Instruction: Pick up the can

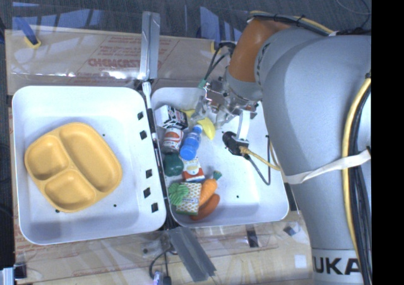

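Note:
The can [171, 138] lies in the right bin [252, 205] against its left wall; it has a red and white label and a metal end. My gripper [212, 113] hangs over the far part of that bin, up and to the right of the can. A yellow item [206, 127] sits just below it. The arm's grey body and orange band cover the bin's right side.
Beside the can lie a blue bottle [190, 143], a green round thing [173, 165], a black and white packet [165, 115], a carrot [207, 190] and a green mesh bag [184, 197]. A yellow divided plate [71, 165] rests in the left bin [38, 227].

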`<act>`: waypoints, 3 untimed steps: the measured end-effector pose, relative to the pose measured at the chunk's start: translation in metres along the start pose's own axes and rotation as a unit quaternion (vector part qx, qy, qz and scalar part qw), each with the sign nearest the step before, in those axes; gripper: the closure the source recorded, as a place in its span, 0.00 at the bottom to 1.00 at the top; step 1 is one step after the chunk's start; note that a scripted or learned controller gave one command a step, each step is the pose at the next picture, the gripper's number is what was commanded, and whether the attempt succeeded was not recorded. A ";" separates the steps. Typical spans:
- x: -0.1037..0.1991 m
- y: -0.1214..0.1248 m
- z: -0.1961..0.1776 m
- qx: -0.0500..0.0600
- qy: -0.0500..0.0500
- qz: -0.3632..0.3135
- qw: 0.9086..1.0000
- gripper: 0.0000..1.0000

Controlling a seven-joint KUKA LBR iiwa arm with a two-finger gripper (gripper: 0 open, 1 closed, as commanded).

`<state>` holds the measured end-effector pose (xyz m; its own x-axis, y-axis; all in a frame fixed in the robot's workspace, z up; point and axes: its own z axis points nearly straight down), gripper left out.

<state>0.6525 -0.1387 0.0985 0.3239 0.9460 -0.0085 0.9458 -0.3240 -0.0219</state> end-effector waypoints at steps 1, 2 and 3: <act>0.041 -0.036 -0.143 -0.010 0.004 0.007 1.000 1.00; 0.081 -0.115 -0.114 -0.007 0.002 -0.102 0.995 1.00; 0.122 -0.100 -0.090 -0.010 0.001 -0.205 0.979 1.00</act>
<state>0.5999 0.0089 0.1899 -0.0823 0.9966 -0.0007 0.9966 0.0823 -0.0034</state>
